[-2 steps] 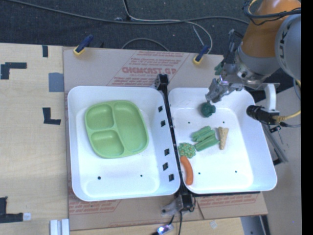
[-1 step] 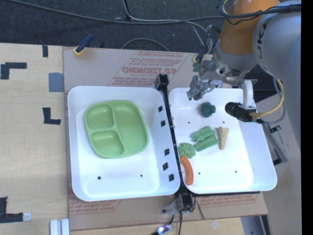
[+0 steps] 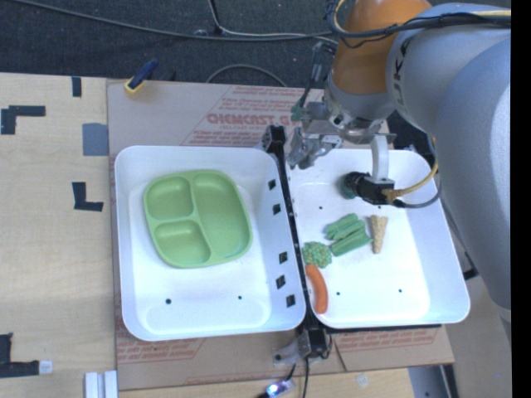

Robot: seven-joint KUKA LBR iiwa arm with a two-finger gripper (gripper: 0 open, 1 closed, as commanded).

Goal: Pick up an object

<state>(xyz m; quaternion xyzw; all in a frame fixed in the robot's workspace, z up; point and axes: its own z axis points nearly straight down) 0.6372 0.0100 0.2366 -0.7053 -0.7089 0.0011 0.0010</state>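
My gripper (image 3: 305,149) hangs over the far left corner of the right bin (image 3: 415,301), near the divider between the bins. Nothing shows between its fingers. Below it in the right bin lie green beans (image 3: 347,232), a broccoli piece (image 3: 316,254), an orange carrot or sausage (image 3: 317,288) and a tan cone-shaped piece (image 3: 378,232). All of them sit nearer the front than the gripper, apart from it. A green divided plate (image 3: 197,218) lies in the left bin (image 3: 199,313).
The grey arm with its orange band (image 3: 377,31) fills the upper right and overhangs the right bin's far side. A black cable fitting (image 3: 365,187) hangs beside the gripper. Cardboard (image 3: 241,114) lies beneath both bins; a yellow-and-blue tool (image 3: 141,75) rests at its far left corner.
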